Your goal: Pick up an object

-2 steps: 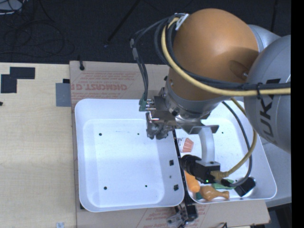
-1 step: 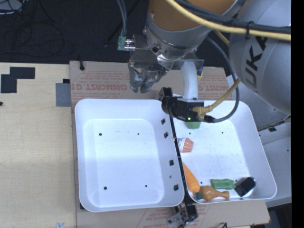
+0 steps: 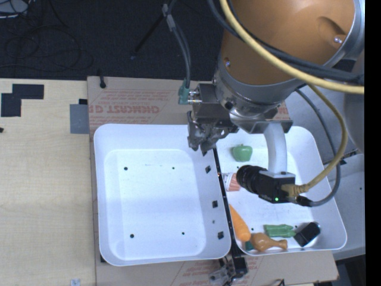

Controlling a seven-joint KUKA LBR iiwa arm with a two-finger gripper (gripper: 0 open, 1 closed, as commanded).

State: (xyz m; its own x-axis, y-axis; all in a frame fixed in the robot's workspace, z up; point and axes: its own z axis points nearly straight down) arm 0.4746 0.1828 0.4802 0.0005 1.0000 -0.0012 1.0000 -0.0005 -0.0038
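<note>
My gripper [image 3: 202, 140] hangs over the far end of the divider between the two bins, above the bin floor. In the right bin a green pepper-like toy [image 3: 241, 153] lies just right of the gripper. An orange carrot [image 3: 239, 222] lies along the divider near the front. Beside it lie a brown drumstick-shaped toy [image 3: 268, 242], a flat green piece [image 3: 278, 230] and a black block [image 3: 307, 233]. A red and white item [image 3: 232, 182] is partly hidden behind the robot's own parts. I see nothing held by the gripper.
The left bin [image 3: 107, 159] and the right bin [image 3: 330, 216] stand side by side on a cardboard sheet [image 3: 143, 103]. The arm's large orange and grey body [image 3: 286, 34] overhangs the far part of the right bin.
</note>
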